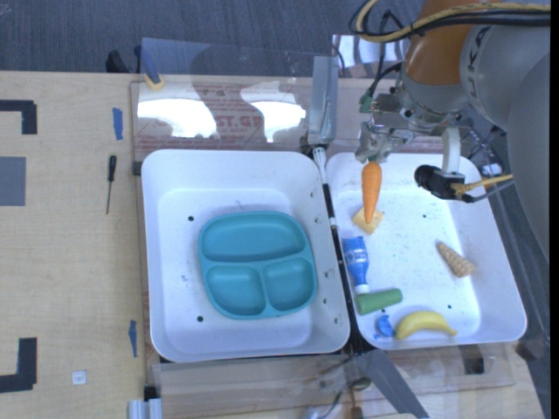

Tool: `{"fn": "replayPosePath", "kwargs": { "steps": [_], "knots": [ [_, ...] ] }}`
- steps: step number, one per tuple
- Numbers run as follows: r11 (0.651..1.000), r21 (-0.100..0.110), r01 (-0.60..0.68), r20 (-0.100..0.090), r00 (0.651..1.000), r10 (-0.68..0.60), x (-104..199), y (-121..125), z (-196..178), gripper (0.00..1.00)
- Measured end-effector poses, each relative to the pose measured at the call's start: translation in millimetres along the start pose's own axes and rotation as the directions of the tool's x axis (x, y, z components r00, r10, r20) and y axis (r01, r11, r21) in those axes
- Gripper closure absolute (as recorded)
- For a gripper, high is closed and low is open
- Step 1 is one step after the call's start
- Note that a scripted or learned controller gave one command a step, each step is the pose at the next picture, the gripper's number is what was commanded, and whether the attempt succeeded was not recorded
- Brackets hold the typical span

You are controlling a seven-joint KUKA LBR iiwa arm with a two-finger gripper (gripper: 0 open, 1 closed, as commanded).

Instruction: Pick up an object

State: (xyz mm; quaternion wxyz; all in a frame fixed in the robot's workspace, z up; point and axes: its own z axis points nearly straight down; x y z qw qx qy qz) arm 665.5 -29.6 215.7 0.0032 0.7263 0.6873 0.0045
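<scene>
Camera view puts the end effector [374, 151] at the carrot's [371, 190] top, seemingly pinching it, its long axis hanging straight down into the right bin [502, 278]

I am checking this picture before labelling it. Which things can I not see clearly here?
- Gripper: the camera view does not settle whether it grips the carrot.
- Small blue item: too small to identify, partly behind the banana.
- Arm: cut off by the right edge.

Gripper [373, 149] grips carrot [371, 192] (upright) above right bin [502, 299].
</scene>
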Motion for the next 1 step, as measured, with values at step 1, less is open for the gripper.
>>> {"fn": "replayPosePath", "kwargs": {
  "steps": [1],
  "knots": [
    [0.998, 0.001, 0.062, 0.003, 0.998, -0.062, -29.2, -36.9, -61.4, 1.00]
  ]
}}
